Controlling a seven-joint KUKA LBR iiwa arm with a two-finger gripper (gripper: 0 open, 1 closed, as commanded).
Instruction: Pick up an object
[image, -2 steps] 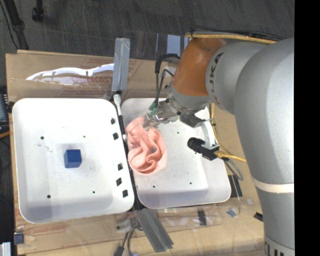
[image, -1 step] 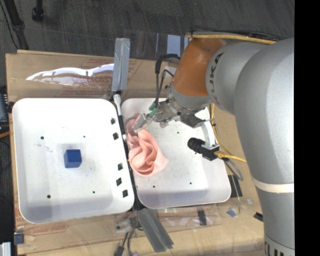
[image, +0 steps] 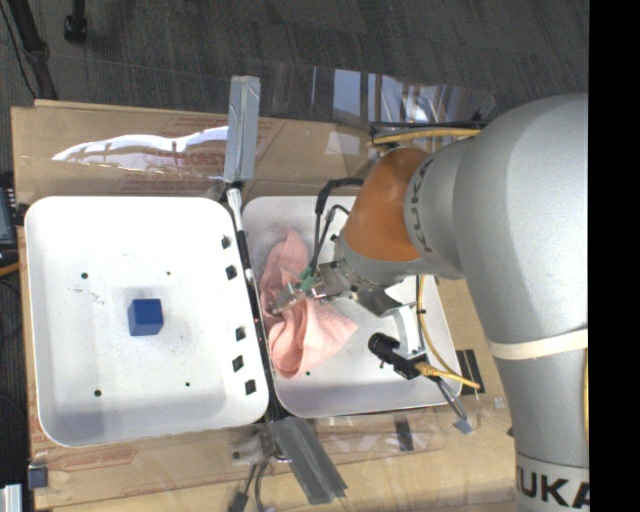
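Note:
A crumpled pink cloth (image: 300, 310) lies along the left side of the right bin (image: 345, 395). My gripper (image: 300, 290) is low over the middle of the cloth, its tips down among the pink folds. The wrist and the cloth hide the tips, so a grasp does not show. A small blue cube (image: 146, 316) rests on the floor of the left bin (image: 60, 400), well away from the gripper.
The arm's large grey body covers the right bin's far right side and the bench beyond it. A row of black clips (image: 240, 310) runs along the divide between the bins. Brown cardboard (image: 130, 150) lines the bench behind the bins.

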